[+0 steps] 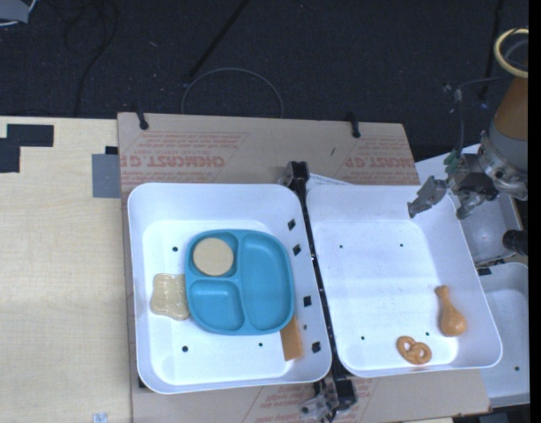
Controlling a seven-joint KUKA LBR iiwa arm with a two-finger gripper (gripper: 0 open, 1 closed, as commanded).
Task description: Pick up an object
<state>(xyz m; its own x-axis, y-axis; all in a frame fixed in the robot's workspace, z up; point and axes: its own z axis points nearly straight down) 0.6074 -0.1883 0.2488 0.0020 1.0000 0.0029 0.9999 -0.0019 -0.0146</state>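
Observation:
My gripper (447,201) hangs over the far right corner of the right bin (376,254). Its two dark fingers are spread apart, so it is open, with nothing between them. In that bin's near right corner lie an orange drumstick (449,312) and a small brown pretzel (415,351), both well in front of the gripper. The left bin (147,236) holds a blue divided plate (244,282) with a round tan biscuit (212,256) in its far left compartment. A beige slice of bread (170,296) touches the plate's left edge, and a brown strip (291,339) lies at its near right corner.
The bins sit side by side on a cardboard sheet (253,152), joined by a black clamp bar (307,263). A light wooden benchtop (50,280) stretches to the left. Cables lie on the dark floor behind.

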